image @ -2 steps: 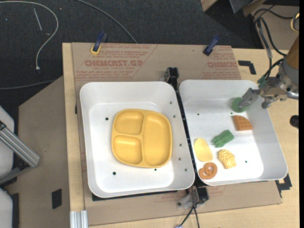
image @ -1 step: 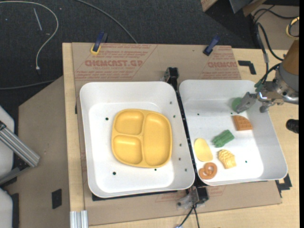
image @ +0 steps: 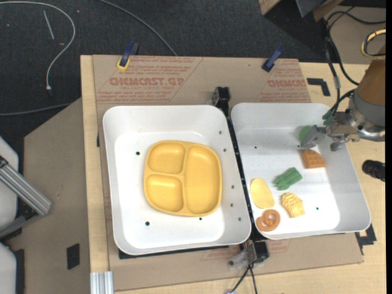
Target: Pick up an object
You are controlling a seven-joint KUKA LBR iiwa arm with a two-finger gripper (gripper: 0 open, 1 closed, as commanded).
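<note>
My end effector (image: 315,136) hangs in the right white bin (image: 343,222) just above the small orange-brown waffle-like plastic toy (image: 313,159) — whether it's apart or together I cannot tell — so I centre over it before descending.

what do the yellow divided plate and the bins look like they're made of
Yellow divided plate: probably molded plastic, smooth and slightly glossy, with soft highlights along its compartment ridges. Left bin and right bin: likely thin white plastic, judging by their rounded, formed rims.

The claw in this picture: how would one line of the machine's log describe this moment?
claw: over right bin, above brown waffle toy | held: nothing seen | yellow plate: left bin
</note>
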